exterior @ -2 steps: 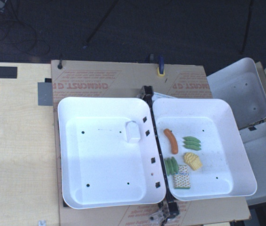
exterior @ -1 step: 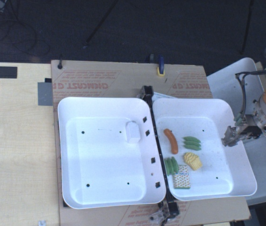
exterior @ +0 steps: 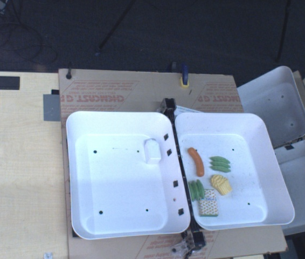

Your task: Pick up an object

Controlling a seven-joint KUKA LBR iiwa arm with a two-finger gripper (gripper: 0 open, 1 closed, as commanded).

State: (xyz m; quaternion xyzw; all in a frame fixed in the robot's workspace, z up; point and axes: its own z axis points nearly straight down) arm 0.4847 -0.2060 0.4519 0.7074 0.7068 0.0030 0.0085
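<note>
The pale wooden bench top [exterior: 18,171] stretches away to the left of the right bin [exterior: 282,198], and a brown printed cardboard sheet [exterior: 120,90] lies under that bin and runs out past it on the far side and to the left. Touching the right bin's left edge sits the left bin [exterior: 71,171], about the same size, the two joined along a seam with small black clips [exterior: 175,183]. Behind the right bin's far right corner a spare white tray [exterior: 276,104] stands tilted. In the left bin, near the wall it shares with the right bin and towards the far side, rests a small white rounded block [exterior: 152,150], hard to make out against the white floor. The things to pick are all in the right bin, gathered in its left half. An orange sausage [exterior: 196,161] lies lengthwise near the left wall, about midway along the bin. Just to its right, closer to the bin's middle, are green pea pods [exterior: 220,164]. Nearer the front, a yellow corn piece [exterior: 221,184] sits just below the pods, with a dark green vegetable [exterior: 196,189] to its left, close against the bin's left wall. A small checked packet [exterior: 208,205] lies nearest the bin's front wall, touching or nearly touching the green vegetable. A blue and yellow clamp [exterior: 184,75] grips the cardboard's far edge beyond the bin. From where I stand I cannot tell how wide the gripper is or whether it has hold of anything
</note>
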